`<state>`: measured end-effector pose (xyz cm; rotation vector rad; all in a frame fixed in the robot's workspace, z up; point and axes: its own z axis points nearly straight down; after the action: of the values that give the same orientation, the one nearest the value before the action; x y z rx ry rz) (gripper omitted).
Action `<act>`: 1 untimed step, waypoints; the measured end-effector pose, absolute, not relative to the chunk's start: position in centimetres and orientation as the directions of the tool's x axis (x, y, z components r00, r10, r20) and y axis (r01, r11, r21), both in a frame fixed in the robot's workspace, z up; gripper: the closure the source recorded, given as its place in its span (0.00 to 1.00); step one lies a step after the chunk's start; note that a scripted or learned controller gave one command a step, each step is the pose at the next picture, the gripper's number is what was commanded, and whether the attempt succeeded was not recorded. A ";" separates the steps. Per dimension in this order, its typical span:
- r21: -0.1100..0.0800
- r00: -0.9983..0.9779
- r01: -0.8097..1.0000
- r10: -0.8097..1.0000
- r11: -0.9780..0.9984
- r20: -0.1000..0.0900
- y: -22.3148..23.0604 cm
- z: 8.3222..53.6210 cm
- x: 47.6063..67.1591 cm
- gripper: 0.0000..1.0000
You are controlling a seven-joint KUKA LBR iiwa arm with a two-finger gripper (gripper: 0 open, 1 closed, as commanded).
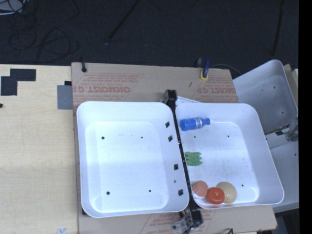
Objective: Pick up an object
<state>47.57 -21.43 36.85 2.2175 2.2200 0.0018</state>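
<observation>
A blue bottle (194, 124) with a white cap lies on its side near the back left of the right bin (253, 150). A small green object (193, 158) rests against that bin's left wall. At its front left corner a pink piece (199, 188), a red round piece (215, 195) and a tan round piece (227, 191) sit close together.
The left bin (126, 160) stands beside the right one, joined by a black divider (178, 152). Both rest on cardboard (136, 84) on the wooden bench. A grey metal plate (265, 91) stands at the right. A blue and yellow clamp (205, 69) sits at the cardboard's back edge.
</observation>
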 end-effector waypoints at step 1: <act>-0.005 0.000 1.000 1.000 0.000 0.001 -21.3 33.0 47.6 1.00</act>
<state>47.58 -21.30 32.95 2.2250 2.2240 -0.0037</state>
